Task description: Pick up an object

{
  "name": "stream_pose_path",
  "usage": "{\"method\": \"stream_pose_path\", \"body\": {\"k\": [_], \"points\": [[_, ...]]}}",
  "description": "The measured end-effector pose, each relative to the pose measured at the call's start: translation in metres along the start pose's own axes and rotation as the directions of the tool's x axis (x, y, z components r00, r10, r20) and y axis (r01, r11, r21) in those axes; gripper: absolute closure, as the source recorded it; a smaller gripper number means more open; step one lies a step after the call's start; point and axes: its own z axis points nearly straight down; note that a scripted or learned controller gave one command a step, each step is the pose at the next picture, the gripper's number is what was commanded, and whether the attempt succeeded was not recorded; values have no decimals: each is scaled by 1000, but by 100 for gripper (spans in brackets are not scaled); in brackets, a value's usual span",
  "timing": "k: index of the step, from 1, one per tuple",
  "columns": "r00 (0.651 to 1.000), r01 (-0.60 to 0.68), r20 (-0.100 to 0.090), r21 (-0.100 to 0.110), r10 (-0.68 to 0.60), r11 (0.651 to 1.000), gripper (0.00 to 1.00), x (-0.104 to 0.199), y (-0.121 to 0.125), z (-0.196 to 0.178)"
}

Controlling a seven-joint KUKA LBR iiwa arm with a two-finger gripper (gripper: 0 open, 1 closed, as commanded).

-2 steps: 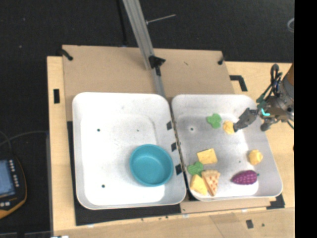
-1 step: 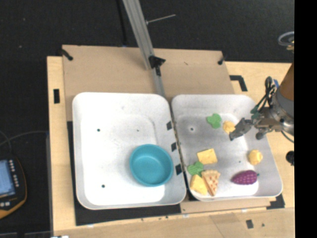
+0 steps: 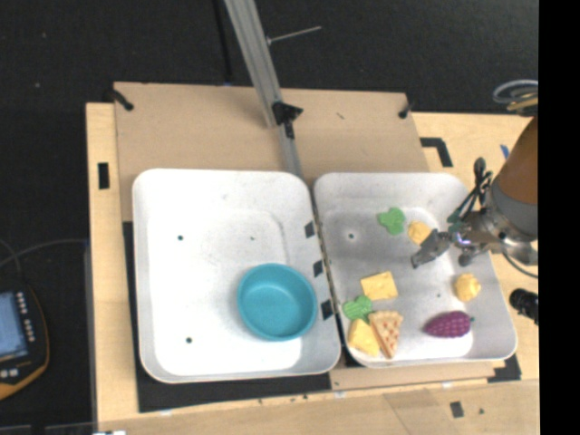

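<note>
1. The bench is pale wood with a brown cardboard sheet lying flat behind the bins.
2. The left bin is shallow, white and glossy with rounded corners. A round teal bowl of smooth plastic sits upright near its front right corner.
3. The right bin, of the same make, touches the left one along its side and holds all the small toy foods.
4. The arm comes in over the right bin's right rim, and its gripper hangs over the bin's middle right. One dark finger slants down to the left; whether the fingers are spread or closed I cannot tell, and nothing is seen between them.
5. A purple grape bunch, knobbly and oval, lies near the front right corner, its long axis left to right.
6. A tan waffle wedge, grid-textured, lies at the front rim with its narrow end toward the front, touching a yellow wedge.
7. A flat yellow block lies mid-bin, just behind a green leafy piece.
8. A rounded yellow lump lies right of centre.
9. A green piece and a small yellow bit lie just left of the gripper.
</note>
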Motion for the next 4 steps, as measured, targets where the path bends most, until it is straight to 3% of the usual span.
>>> {"method": "stream_pose_path", "body": {"k": [1, 2, 4], "points": [[1000, 0, -1, 2, 0, 1000, 0, -5, -1, 63], [1000, -6, 1, -8, 6, 1000, 100, -6, 2, 48], [1000, 0, 3, -12, 0, 1000, 100, -20, -2, -57]]}}
